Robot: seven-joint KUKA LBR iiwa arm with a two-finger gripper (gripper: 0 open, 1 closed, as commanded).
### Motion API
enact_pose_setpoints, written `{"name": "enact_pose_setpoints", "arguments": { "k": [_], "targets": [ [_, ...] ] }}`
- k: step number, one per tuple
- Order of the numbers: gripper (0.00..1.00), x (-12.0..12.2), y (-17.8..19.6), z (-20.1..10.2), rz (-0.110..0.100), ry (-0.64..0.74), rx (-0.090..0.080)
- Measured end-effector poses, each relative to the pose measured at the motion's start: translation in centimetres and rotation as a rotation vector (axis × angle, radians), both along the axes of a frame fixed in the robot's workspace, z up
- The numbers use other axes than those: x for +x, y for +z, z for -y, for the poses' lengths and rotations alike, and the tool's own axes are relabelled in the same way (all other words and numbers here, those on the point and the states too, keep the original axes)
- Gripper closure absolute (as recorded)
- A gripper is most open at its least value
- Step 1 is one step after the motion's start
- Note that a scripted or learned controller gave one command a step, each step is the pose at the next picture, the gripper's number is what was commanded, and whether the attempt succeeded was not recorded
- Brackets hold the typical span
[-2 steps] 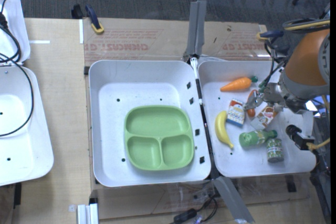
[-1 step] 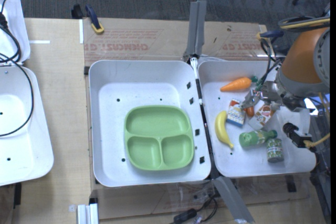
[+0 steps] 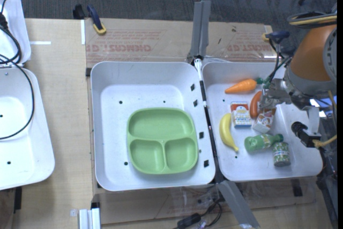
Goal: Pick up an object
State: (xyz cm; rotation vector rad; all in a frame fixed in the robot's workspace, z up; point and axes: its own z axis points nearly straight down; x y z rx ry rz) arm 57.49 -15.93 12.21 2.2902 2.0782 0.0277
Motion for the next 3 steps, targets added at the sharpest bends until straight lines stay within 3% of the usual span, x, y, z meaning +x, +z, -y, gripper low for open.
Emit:
{"name": "enact_pose_setpoints", "arguments": {
  "k": [1, 2, 3],
  "targets": [
    [0.0, -0.05, -0.13, -0.06, -0.002, 0.001, 0.001],
    [1.0, -0.01, 0.83, 0.14, 0.0, -0.001, -0.003],
    [0.0, -0.02, 0.83, 0.14, 0.0, -0.001, -0.003]
  ]
}}
